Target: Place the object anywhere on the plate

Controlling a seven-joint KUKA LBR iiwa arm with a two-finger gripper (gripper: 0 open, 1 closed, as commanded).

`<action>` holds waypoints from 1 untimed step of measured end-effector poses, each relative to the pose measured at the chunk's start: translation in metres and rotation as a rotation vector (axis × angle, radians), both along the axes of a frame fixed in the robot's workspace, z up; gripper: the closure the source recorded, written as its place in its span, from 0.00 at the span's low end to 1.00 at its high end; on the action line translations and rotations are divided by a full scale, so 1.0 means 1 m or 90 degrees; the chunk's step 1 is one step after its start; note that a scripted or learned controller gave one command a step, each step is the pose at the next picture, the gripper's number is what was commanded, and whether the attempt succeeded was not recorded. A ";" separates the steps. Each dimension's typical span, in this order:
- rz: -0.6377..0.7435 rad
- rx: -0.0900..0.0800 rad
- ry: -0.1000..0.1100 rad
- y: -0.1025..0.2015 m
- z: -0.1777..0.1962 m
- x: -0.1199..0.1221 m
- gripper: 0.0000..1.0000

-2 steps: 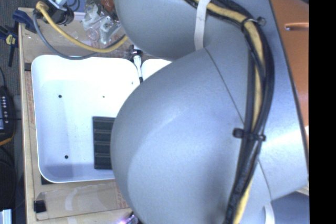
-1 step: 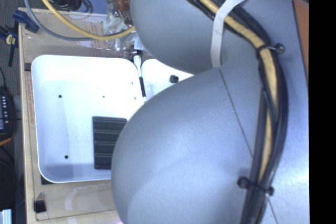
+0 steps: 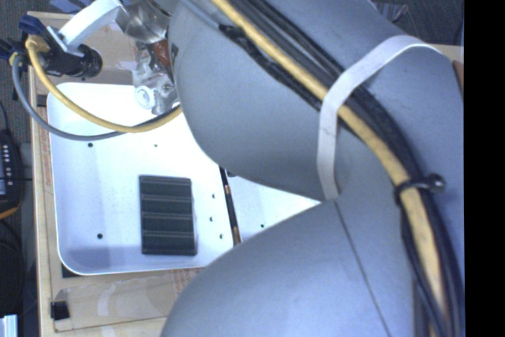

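Observation:
A dark ribbed rectangular block (image 3: 167, 215) lies flat on the floor of the left white bin (image 3: 87, 185), near its front edge. My gripper (image 3: 151, 91) hangs over the bin's far edge, well behind the block and apart from it; only its metal wrist parts show. The grey arm (image 3: 316, 91) with a white strap crosses the frame from the right and hides most of what lies beneath it.
A yellow and grey cable (image 3: 87, 118) loops over the far part of the left bin from a black connector (image 3: 75, 61). A sliver of the right bin (image 3: 264, 209) shows past the divider. The wooden bench edge (image 3: 118, 300) runs along the front.

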State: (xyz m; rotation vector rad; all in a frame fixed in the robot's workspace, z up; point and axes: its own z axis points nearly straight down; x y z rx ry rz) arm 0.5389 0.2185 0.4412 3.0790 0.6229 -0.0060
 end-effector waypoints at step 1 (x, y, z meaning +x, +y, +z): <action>0.287 0.001 0.004 0.001 -0.008 0.085 1.00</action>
